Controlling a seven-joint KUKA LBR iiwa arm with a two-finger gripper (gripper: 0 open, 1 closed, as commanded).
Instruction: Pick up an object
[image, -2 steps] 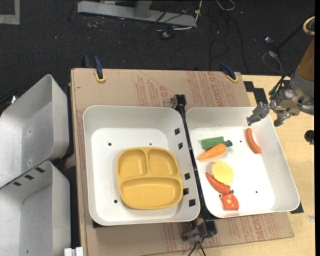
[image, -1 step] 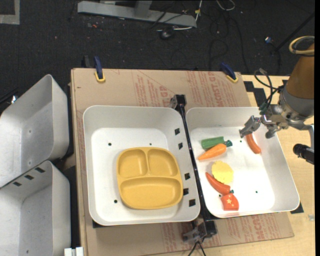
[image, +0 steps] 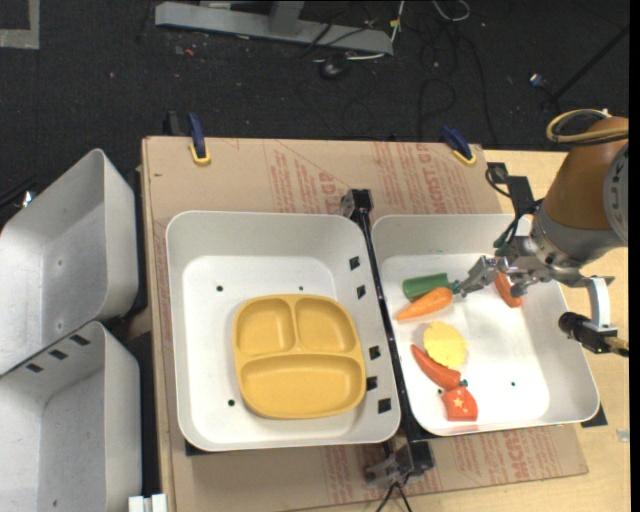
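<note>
Nearest: strawberry. Farther, carrot lying just left of gripper, long axis left-right (tip pointing left). Gripper state: cannot tell.

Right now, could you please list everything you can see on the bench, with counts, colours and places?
Bins: two, white, side by side on the bench.
Divided plate: one, yellow, in the left bin.
Carrot: one, orange with a green top, upper left of the right bin.
Yellow food piece: one, middle of the right bin.
Chilli: one, red, just below the yellow piece.
Strawberry: one, red, near the right bin's front wall.
Small red-orange piece: one, right bin, beside the hand.
Board: one, brown, under the bins.
Clamps: two, blue and yellow, at the board's far edge.
Arm: one, orange and grey, from the right.
Hand: one, low over the right bin, near the carrot's top.
</note>
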